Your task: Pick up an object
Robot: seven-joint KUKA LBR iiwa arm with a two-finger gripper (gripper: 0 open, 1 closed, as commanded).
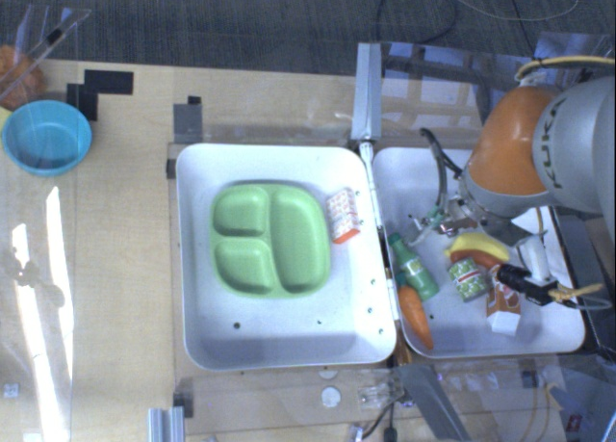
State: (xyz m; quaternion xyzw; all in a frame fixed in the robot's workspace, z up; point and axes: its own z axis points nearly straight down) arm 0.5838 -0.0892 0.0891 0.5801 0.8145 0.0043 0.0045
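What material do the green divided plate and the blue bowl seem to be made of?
Green divided plate: probably moulded plastic; even colour, soft rounded compartment edges, a dull sheen rather than a glaze. Blue bowl: likely plastic too; thin rim, uniform colour, a faint gloss inside. Neither can be confirmed by look alone.

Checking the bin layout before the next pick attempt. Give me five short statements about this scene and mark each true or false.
1. The green divided plate lies in the left bin. True.
2. The carrot lies in the left bin. False: it lies in the right bin, near its front left corner.
3. The blue bowl stands inside a bin. False: it stands on the bench, left of both bins.
4. A banana lies in the right bin. True.
5. The green bottle rests on the divided plate. False: it lies in the right bin, just above the carrot.
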